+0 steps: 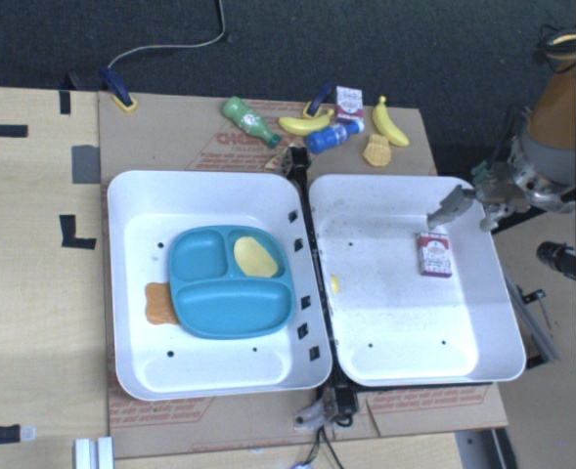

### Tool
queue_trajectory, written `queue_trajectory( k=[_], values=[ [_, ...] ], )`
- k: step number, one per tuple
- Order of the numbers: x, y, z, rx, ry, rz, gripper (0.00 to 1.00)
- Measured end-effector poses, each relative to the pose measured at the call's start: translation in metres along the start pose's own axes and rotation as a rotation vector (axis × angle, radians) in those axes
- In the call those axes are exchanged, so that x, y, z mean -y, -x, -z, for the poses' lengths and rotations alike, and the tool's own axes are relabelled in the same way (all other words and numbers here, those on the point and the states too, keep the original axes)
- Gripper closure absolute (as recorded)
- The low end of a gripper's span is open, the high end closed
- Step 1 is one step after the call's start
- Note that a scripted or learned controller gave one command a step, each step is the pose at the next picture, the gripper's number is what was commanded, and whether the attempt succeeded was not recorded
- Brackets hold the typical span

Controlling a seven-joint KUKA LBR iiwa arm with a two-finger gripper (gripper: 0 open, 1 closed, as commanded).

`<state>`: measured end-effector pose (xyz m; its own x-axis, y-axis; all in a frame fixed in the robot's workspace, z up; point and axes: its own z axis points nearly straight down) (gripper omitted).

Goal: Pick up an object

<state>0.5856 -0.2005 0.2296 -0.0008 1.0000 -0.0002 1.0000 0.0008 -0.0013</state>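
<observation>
A small red and white box [435, 256] lies flat in the right bin [405, 360], toward its right side. My gripper [452, 207] hangs just above and behind the box, near the bin's far right corner, reaching in from the right. Nothing shows between its fingers. In the left bin [136, 262] sits a blue divided plate [231, 281] with a yellow piece [256, 257] in its upper right compartment. An orange piece [157, 304] lies against the plate's left edge.
Behind the bins on the cardboard lie a green bottle [248, 120], two yellow bananas [305, 123] [389, 125], a blue bottle [329, 138], a small red and white carton [349, 101] and a tan piece [376, 150]. A tiny yellow bit [334, 283] lies at the right bin's left wall.
</observation>
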Motion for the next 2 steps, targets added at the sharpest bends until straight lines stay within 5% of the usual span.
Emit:
queue_trajectory(
  k=[1,2],
  values=[
    [-0.007,0.023,-0.115,-0.001,-0.005,-0.001,0.0],
    [-0.028,0.004,-0.143,0.004,0.004,0.0,0.0]
  ],
)
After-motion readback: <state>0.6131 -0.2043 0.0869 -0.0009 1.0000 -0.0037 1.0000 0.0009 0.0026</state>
